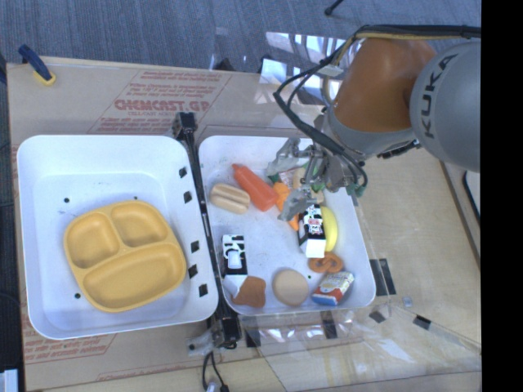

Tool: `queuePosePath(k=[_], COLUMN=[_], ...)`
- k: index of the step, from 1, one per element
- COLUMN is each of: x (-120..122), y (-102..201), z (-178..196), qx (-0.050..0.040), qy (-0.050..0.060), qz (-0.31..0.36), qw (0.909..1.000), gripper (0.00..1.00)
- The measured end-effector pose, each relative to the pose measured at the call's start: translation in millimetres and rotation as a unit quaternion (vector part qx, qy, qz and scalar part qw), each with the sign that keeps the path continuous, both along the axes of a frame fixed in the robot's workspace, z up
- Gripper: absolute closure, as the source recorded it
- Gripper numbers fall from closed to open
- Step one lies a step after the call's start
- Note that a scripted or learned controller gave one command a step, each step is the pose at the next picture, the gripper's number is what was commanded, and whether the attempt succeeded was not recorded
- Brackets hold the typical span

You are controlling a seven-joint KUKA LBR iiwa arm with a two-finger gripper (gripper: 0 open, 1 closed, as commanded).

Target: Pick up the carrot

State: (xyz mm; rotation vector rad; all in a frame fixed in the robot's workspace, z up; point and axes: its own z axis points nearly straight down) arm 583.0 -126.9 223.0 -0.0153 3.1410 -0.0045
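The grey arm with its orange band [384, 84] reached in from the right, and its metal claw [301, 188] hung low over the upper part of the right-hand white bin [214, 155]. Whether the claw was released or clenched, the tangle of metal and cables made it impossible to tell. The orange-red plastic carrot [255, 187] lay slantwise in that bin, just left of the claw, its lower end close against the claw's tip. Right beside it on the left sat a tan hot-dog bun [230, 198]. Below the claw lay a black-and-white bottle [311, 224] touching a yellow banana [329, 225], then a brown pretzel [326, 264] and a red-and-white carton [333, 287]. Along the bottom edge: a beige round egg shape [289, 287], a brown bread wedge [250, 292] and a small black-and-white pack [234, 254]. In the left white bin [33, 158] rested a yellow three-compartment plastic plate [124, 254], well apart from the carrot. Both bins stood on the cardboard-covered tabletop [106, 96].
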Motion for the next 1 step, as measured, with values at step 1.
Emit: queuePosePath(k=[1], x=[35.7], y=[-24.6], z=[-133.8], qx=[0.0024], qy=[0.008], qz=[-0.085], qw=[0.9963], gripper=[0.00])
